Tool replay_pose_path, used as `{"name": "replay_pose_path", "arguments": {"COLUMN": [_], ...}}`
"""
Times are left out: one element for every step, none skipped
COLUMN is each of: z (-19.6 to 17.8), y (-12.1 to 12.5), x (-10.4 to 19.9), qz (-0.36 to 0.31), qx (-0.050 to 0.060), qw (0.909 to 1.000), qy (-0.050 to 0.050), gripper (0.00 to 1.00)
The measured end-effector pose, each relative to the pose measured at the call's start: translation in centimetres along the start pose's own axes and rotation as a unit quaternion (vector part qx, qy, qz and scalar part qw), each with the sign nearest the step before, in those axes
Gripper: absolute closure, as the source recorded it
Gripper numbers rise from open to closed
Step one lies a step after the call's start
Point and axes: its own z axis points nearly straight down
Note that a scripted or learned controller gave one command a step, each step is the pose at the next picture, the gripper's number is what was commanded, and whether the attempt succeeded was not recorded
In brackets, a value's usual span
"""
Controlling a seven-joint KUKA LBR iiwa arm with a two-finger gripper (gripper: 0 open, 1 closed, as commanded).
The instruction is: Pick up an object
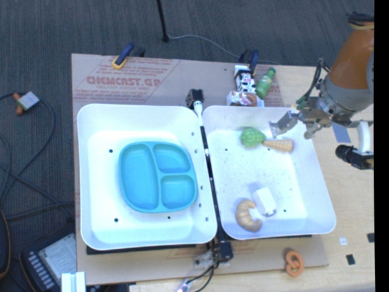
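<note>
In the right bin lie a green leafy toy with an orange carrot-like cone beside it at the far end. Near the front edge rest a tan croissant and a white block. My gripper hangs over the bin's far right corner, just right of the cone, with its fingers spread and nothing between them.
The left bin holds a blue three-compartment plate. Behind the bins stand a green bottle and a small box on the brown board. An orange ring lies in front of the right bin.
</note>
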Motion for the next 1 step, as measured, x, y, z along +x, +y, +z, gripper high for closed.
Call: {"name": "replay_pose_path", "arguments": {"z": [12.56], "y": [2.03], "x": [3.67], "qz": [0.000], "qx": [-0.004], "qw": [1.0000], "qy": [0.000], "gripper": [0.00]}}
